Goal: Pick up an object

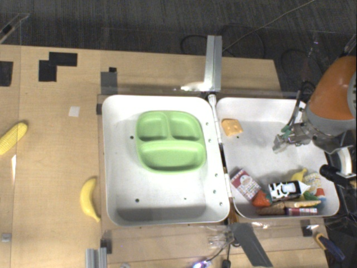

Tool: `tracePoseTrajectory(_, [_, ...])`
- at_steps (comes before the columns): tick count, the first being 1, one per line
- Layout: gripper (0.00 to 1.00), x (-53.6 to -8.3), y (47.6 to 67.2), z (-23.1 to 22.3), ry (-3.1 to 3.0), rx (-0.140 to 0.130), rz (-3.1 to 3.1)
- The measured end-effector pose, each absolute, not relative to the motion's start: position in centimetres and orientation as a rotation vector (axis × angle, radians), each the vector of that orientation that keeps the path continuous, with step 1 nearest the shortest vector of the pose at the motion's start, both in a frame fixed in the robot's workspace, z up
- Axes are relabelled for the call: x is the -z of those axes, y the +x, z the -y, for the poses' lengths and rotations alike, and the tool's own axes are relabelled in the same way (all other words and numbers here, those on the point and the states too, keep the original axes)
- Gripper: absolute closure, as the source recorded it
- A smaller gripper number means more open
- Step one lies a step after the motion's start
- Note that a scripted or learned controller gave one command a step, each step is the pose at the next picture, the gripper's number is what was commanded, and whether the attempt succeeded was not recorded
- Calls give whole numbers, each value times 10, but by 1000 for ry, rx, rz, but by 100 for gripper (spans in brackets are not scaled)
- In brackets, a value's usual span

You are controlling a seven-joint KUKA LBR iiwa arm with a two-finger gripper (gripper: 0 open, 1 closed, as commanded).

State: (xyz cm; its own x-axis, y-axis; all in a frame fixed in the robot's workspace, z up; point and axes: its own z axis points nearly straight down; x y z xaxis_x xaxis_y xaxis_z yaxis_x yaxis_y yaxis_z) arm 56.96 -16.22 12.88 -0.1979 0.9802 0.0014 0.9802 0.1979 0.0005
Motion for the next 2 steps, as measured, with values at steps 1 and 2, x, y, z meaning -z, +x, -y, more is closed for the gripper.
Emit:
tracePoseTrajectory(1, [100,-137,570,162,-1990,4,2429])
tracePoseTrajectory(2, [0,-137,570,162,-1990,4,2429])
